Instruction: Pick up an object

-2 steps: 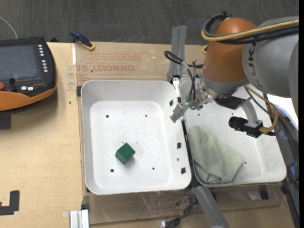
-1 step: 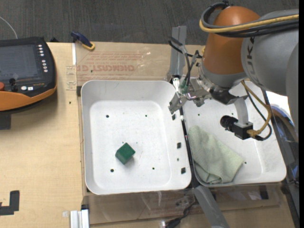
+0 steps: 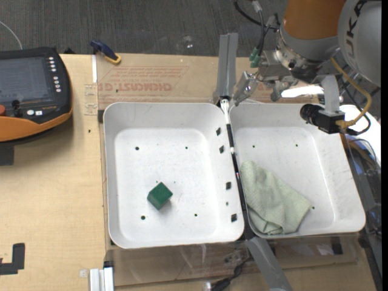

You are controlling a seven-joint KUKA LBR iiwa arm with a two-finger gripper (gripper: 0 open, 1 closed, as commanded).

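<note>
Two white bins are sitting side by side on the bench [image 3: 48, 211]. A green cube [image 3: 160, 196] is lying in the left bin [image 3: 121, 162], toward its near side and apart from the walls. A pale green cloth [image 3: 274, 200] is lying crumpled in the right bin [image 3: 327, 162], against the near-left corner. The arm [image 3: 315, 11] is reaching in from the upper right, its orange band showing above the wrist. The gripper [image 3: 245, 90] is hanging over the far-left corner of the right bin, just beside the divider, well apart from both cube and cloth. A tablet-like pendant [image 3: 30, 90] is resting on the bench at far left.
</note>
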